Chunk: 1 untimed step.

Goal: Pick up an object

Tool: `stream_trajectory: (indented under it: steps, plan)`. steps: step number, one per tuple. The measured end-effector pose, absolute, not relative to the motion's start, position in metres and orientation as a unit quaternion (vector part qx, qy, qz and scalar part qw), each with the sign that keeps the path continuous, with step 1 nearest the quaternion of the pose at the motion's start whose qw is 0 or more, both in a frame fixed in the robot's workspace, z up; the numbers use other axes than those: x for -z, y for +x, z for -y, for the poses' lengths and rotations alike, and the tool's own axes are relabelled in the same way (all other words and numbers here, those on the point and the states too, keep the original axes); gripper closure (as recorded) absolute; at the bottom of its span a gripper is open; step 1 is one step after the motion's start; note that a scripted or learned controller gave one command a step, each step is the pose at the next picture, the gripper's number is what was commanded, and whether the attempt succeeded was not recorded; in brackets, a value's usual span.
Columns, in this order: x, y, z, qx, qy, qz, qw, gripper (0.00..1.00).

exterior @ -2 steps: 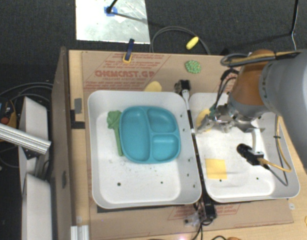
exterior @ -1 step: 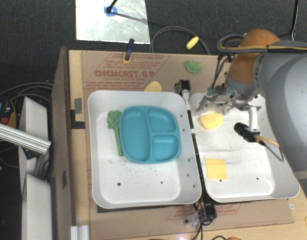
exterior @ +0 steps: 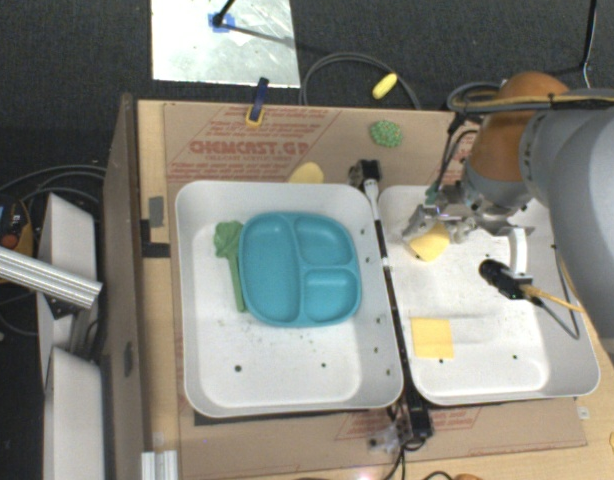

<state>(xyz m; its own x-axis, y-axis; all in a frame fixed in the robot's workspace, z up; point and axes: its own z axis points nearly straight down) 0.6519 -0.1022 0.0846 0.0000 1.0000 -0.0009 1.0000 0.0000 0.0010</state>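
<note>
At the far left part of the right bin, a pale yellow wedge-like piece lies on the white floor, close to the wall that divides the two bins. Directly over its far edge hangs the gripper, which seems to touch the piece. Whether the jaws are apart, together or clamped on it I cannot tell. The grey arm reaches in from the right, with the orange band above the wrist. Nearer in the same bin, well apart from the piece, lies a flat yellow square. The left bin carries a blue divided plate, and a green leafy thing lies along the plate's left edge, touching it. Beyond the bins, on the brown cardboard of the table, are a small yellow thing just beside the left bin's far wall and a green round thing.
</note>
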Motion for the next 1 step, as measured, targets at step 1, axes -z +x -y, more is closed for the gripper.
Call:
stream_trajectory:
  steps: [1]
  plan:
    - [-0.0963, 0.6539, 0.1013, -0.0013, 0.705, -0.709, 0.002, 1.0]
